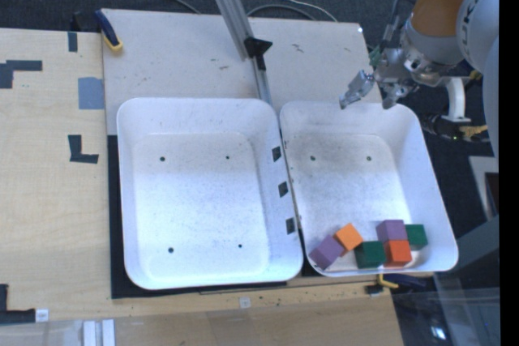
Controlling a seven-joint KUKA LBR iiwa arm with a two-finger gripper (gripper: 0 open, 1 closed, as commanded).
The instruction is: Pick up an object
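Tool (pixel 369 90) up at the right bin's (pixel 434 174) far rim, fingers spread, nothing in them.
So no pick yet: the blocks (pixel 373 244) all sit clustered in that bin's near corner, well apart from it.

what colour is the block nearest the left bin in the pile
Purple, the leftmost block of the cluster, seen in the camera view.
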